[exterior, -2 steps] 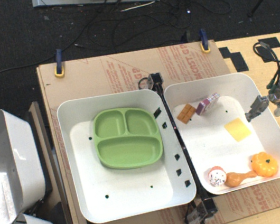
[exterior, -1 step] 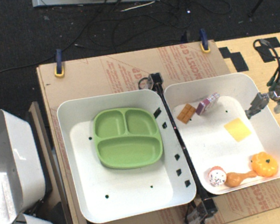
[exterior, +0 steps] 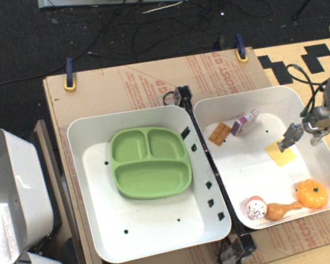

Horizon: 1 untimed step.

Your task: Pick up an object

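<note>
A: Our tool (exterior: 293,135) hangs over the right bin (exterior: 325,160), just above the yellow square (exterior: 281,154). From this angle we cannot tell how it is set, and we see nothing held in it.

B: So the yellow square looks like our nearest target. It lies flat on the bin floor, which worries us: we judge the tool could slide over the top and come up with nothing.

A: Agreed. The other choices sit apart from it. The brown cracker (exterior: 218,133) and the purple packet (exterior: 243,122) lie near the far wall, and the orange pumpkin (exterior: 311,193), the tan gourd (exterior: 280,208) and the pink-speckled ball (exterior: 255,208) crowd the near wall.

B: Those near ones could roll if nudged, and the wall might block us. The green divided plate (exterior: 151,162) in the left bin (exterior: 93,191) is well apart.
</note>
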{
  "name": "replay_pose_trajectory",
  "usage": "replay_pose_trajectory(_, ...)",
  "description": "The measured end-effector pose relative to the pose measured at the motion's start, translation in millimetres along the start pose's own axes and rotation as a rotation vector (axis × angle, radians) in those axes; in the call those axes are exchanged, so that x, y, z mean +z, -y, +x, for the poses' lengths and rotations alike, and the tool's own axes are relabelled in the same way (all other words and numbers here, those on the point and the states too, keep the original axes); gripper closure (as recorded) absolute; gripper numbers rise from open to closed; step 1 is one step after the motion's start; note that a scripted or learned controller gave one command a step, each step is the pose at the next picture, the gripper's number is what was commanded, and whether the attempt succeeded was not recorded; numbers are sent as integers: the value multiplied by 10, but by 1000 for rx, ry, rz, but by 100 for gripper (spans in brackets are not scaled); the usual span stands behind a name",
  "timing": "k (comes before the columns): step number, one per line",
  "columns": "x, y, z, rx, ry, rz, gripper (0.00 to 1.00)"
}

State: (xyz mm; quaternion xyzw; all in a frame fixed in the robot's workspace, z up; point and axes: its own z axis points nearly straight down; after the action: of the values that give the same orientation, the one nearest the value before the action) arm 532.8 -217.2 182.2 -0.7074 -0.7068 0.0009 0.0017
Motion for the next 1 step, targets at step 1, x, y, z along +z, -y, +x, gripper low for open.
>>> replay_pose_trajectory(1, 495, 100, -6, 1, -1, 2, 0)
